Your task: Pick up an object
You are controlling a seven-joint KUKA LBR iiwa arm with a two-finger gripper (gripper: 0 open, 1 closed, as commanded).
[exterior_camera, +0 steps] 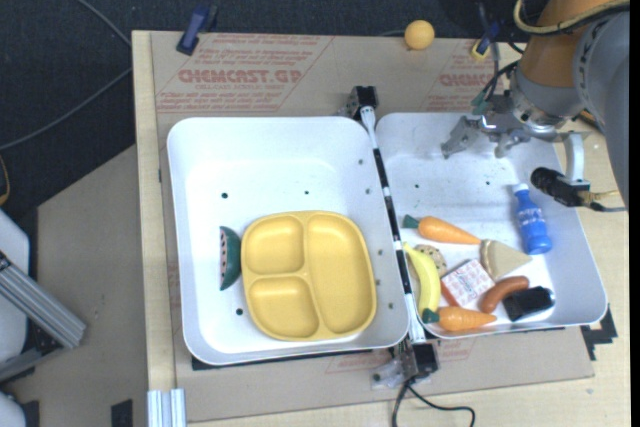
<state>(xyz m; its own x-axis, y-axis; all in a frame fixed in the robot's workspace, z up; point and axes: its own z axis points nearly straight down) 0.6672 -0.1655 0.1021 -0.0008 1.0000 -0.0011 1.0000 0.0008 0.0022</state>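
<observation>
arm (585, 35): cut off by the frame's right edge
watermelon slice (229, 258): partly hidden under the yellow plate (308, 273), lower left
lower carrot (465, 320): partly covered by the sausage (502, 293)
gripper (484, 141): fingers too small to read

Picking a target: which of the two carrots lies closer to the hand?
The upper carrot, beside the banana's top end. The other carrot lies at the bin's near edge, farther from the hand.

1. Bench (300, 75) is topped with brown sheeting with red print on it.
2. Two white bins sit directly on it, touching: left bin (270, 165), right bin (450, 185).
3. Small orange ball (419, 34) and a blue clip (195, 28) rest at the far edge.
</observation>
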